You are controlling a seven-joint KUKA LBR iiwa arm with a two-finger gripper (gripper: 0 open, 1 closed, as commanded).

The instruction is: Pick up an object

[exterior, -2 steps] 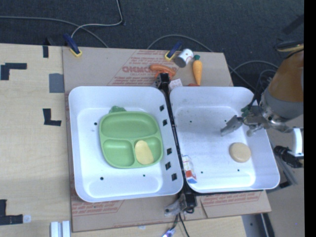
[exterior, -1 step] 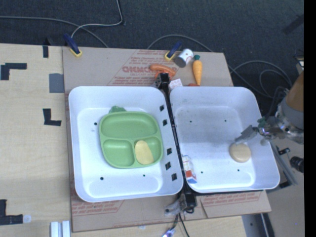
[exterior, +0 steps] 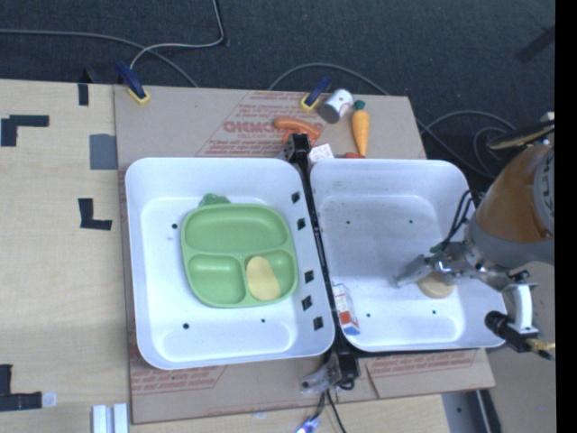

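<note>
My gripper (exterior: 422, 272) hangs low in the right bin (exterior: 379, 188), near its right wall. A small tan round object (exterior: 439, 288) lies on the bin floor, right beside or partly under the gripper's tip. I cannot make out whether the two touch. A small red and white packet (exterior: 343, 308) lies against the same bin's left wall. In the left bin (exterior: 149, 242) sits a green divided plate (exterior: 236, 233) with a yellow piece (exterior: 263, 279) in its lower right compartment.
Behind the bins, on the cardboard, lie a toy carrot (exterior: 361, 132), a small grey and white cylinder (exterior: 338, 105), an orange item (exterior: 297, 125) and two blue and yellow clamps (exterior: 132, 82). Cables run across the dark floor at the back.
</note>
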